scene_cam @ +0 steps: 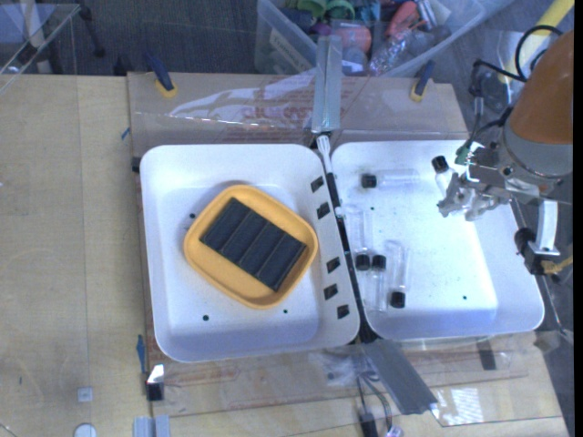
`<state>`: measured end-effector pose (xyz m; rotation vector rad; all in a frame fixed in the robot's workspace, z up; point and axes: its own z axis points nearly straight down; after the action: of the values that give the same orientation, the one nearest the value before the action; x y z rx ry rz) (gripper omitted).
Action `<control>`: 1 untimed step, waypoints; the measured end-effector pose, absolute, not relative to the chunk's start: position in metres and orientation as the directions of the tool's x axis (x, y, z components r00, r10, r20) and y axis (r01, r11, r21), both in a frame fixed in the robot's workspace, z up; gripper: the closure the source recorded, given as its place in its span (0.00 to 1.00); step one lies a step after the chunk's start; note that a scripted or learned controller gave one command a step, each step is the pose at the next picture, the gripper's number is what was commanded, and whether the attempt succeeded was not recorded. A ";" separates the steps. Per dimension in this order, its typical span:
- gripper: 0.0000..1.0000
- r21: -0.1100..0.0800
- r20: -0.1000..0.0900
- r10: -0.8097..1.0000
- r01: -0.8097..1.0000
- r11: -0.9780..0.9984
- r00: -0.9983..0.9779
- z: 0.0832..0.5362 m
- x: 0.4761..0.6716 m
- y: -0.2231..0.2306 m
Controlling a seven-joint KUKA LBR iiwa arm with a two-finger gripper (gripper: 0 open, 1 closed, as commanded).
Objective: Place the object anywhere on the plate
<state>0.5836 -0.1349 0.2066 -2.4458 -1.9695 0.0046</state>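
Gripper over the right bin, near its upper right part; finger state impossible to tell. Clear vials with black caps scattered on that bin's floor, left of the gripper and apart from it. Yellow plate with dark ribbed centre lying in the left bin.

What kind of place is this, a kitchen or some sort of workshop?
Most likely a robotics lab, not a kitchen. A robot arm reaches over two white bins clamped to a wooden bench, and a clear tub of mixed plastic toys stands behind, probably as practice items.
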 end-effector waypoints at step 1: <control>1.00 -0.006 0.001 0.992 0.992 -0.126 0.126 0.183 0.546 -0.087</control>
<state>0.5463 -0.0871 0.1834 -2.3539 -2.0731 0.0045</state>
